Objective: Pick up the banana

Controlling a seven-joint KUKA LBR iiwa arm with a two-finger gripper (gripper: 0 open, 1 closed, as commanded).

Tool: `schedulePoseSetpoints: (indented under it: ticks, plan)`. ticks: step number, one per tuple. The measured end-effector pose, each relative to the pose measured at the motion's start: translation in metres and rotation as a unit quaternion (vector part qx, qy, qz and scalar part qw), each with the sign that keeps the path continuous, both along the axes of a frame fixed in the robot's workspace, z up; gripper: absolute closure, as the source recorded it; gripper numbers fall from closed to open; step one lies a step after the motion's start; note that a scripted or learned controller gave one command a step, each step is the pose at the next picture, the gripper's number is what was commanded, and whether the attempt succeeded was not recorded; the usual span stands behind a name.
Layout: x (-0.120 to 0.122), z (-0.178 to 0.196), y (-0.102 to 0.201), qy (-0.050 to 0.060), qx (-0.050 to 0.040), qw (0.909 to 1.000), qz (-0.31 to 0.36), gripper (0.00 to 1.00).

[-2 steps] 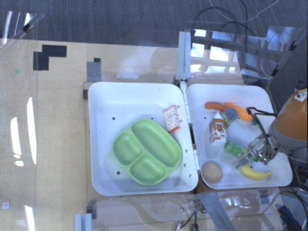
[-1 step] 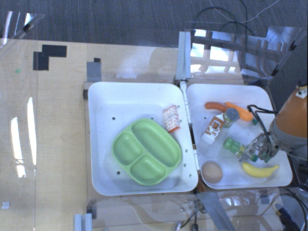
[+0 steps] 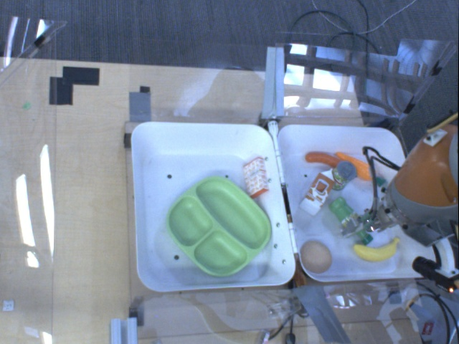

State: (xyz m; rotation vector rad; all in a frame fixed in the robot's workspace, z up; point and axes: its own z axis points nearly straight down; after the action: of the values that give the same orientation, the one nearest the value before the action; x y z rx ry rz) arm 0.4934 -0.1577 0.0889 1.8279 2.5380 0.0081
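White right bin (image 3: 401, 138) holds the banana (image 3: 376, 251) near its front right corner, long axis lying left-right, ends curved upward toward the far wall. Bare floor lies between it and the egg (image 3: 315, 256); the front rim is close. Gripper (image 3: 362, 226) sits just above-left of the banana; finger state cannot be determined.

Wooden bench (image 3: 79, 213), dark carpet (image 3: 165, 13)
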Motion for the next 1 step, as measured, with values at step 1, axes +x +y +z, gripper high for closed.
schedulePoseSetpoints:
  ticks: [1]
  plan:
    - [0.0,-0.0011,-0.0002,0.0,-0.0003,1.0,0.0,0.0]
